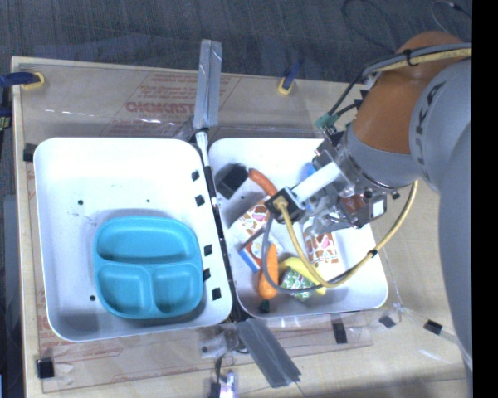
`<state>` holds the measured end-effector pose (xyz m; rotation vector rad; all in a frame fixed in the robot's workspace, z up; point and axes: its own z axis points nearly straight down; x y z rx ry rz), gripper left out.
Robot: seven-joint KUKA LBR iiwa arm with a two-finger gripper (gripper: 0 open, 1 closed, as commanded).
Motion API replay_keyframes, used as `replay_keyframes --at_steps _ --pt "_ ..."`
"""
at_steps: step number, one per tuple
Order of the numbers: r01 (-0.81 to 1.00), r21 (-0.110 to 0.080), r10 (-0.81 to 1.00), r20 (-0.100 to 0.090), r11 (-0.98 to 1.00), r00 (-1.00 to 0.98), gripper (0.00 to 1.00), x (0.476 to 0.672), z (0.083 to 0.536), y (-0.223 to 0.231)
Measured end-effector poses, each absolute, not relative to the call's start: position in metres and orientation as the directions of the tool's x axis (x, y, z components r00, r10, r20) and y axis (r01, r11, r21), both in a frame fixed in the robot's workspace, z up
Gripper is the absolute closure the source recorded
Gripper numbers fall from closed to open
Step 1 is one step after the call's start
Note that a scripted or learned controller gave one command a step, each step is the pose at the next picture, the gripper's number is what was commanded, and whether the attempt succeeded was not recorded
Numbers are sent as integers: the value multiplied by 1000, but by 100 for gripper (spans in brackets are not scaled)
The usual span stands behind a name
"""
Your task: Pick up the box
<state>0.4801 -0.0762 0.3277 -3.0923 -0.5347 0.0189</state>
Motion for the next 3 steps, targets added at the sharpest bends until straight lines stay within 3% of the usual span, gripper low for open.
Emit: replay_keyframes --at_steps 1,2,3 --pt "231 2 231 -4 -973 973 100 479 441 -56" --pt "237 5 237 -7 -972 972 100 481 451 -55" --pt "360 -4 360 -8 -933 933 100 477 244 -26"
